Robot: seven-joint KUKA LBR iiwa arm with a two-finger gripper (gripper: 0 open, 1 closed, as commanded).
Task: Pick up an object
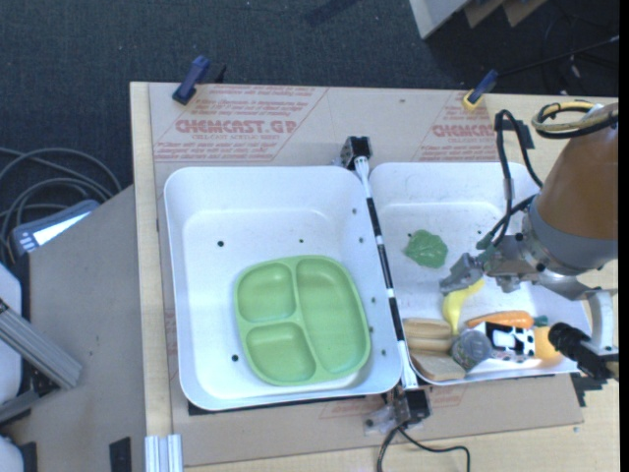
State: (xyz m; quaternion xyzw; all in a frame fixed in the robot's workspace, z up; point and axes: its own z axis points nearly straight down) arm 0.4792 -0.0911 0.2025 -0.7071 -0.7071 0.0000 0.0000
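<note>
Seen from the fixed overhead camera, the grey arm with its orange band (582,180) reaches in from the right and hangs over the right-hand white bin (423,180). Its gripper (460,275) sits low above the bin's middle, just over the upper end of a yellow, banana-like piece (455,309); whether the tool is open or closed, or has anything in its grasp, cannot be told from this angle.

The loose objects lie in that right bin. A green leafy piece (426,249) rests alone toward the bin's centre, left of the gripper and apart from it. Along the near wall sits a cluster: a tan, bread-like roll (425,332), a grey rounded item (471,347), and an orange, black and white toy (513,337), packed close together.

The left-hand white bin (197,205) holds a light green divided plate (300,318) with three compartments, lying flat toward the near side.

Both bins rest on a board printed with red lettering (236,126).
</note>
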